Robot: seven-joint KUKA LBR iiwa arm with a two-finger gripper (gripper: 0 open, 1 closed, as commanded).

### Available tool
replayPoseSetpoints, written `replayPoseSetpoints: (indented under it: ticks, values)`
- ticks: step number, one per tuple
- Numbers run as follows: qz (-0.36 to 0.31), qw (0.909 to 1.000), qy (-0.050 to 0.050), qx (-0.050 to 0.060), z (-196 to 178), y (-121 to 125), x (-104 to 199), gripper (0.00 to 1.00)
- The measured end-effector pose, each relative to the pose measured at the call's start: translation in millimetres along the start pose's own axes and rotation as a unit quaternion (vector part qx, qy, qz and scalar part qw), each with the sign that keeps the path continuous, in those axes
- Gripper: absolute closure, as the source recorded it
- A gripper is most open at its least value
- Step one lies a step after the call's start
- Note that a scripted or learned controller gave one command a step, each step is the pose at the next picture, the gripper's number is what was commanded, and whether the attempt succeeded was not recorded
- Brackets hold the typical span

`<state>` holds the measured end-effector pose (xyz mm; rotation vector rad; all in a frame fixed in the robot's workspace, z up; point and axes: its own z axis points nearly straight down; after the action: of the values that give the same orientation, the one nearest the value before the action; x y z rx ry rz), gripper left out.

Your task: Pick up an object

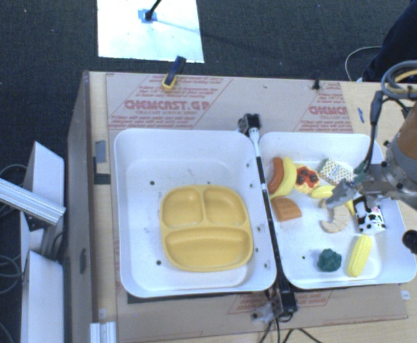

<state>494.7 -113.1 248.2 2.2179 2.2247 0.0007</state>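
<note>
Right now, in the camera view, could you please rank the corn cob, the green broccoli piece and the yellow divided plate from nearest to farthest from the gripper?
1. Corn cob: right bin, just below the gripper.
2. Green broccoli piece: right bin, near its front edge, slightly farther left.
3. Yellow divided plate: left bin, across the divider.

Right bin (305, 143) is packed with toy food: a hot dog (275, 175) and a banana (289, 176) lying side by side near the divider, an orange wedge (286, 209) just below. A green lump (329, 260) sits near the front wall, beside a yellow corn cob (359, 255) lying tilted on end.
</note>
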Motion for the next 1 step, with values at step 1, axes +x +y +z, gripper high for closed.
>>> replayPoseSetpoints:
  ticks: [1]
  values:
    - [0.0, 1.0, 0.0, 0.001, 127.9, 69.1, -7.9, 0.0]
